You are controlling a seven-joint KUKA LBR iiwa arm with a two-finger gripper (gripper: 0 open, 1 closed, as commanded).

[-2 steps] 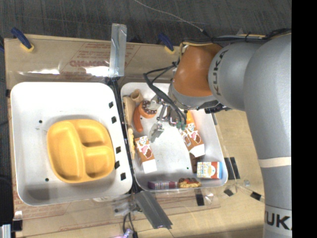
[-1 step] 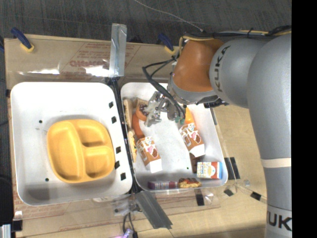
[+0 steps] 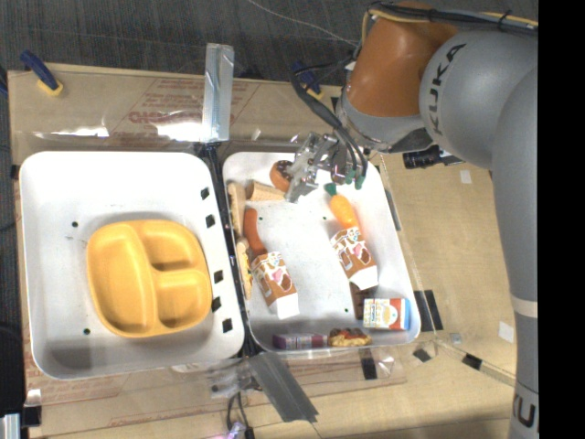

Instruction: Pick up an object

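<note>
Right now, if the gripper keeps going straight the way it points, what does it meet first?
Probably the brownish item in the right bin's top left corner: the gripper points down-left right beside it. Height above it is unclear from this slanted view.

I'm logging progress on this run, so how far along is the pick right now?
Early stage. Done: the arm has reached over the right bin, with the end effector at its far end, by a brown item. In hand: nothing visibly lifted; a grasp can't be confirmed. Left: closing on an object and raising it. The carrot, two cartons and the yellow tray in the left bin lie at rest.
</note>
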